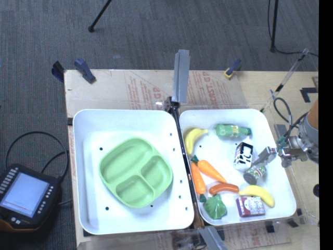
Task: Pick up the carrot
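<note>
the gripper (266, 157) is seen at the right edge of the right bin (270, 124), just above a small grey can (254, 174); how it's set can't be told from here. the carrot (211, 171) is lying well to its left, mid-bin, next to a second carrot (197, 178) and above a sausage (223, 188). a green divided plate (136, 172) is sat in the left bin (83, 139).
</note>
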`<action>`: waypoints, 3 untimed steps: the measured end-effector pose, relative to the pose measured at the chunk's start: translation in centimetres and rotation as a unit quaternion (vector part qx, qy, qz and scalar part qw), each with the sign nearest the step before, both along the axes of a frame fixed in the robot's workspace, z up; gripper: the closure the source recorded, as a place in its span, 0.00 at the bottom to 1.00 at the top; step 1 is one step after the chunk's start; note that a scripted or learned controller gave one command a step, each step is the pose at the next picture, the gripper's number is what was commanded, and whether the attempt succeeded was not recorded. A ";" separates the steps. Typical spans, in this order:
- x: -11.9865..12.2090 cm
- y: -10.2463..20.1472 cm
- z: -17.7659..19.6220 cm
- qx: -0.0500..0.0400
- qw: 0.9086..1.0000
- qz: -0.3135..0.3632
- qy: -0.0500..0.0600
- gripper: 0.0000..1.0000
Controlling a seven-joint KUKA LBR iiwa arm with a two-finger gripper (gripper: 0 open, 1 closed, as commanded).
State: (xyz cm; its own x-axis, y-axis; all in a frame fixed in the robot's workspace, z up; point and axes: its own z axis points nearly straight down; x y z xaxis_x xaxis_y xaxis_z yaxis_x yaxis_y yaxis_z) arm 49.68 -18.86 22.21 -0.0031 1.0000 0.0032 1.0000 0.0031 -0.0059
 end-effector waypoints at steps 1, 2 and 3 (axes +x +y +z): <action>4.6 6.1 -8.7 -0.001 0.991 -0.136 0.001 0.00; 4.6 10.3 -12.6 -0.003 0.989 -0.145 -0.011 0.00; 4.4 10.0 -12.5 -0.002 1.000 -0.018 -0.015 0.00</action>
State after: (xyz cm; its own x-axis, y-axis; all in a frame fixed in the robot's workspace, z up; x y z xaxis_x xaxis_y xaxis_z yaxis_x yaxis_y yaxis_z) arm 54.05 -8.84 9.70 0.0338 0.9994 -0.0012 0.9992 -0.0338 0.0236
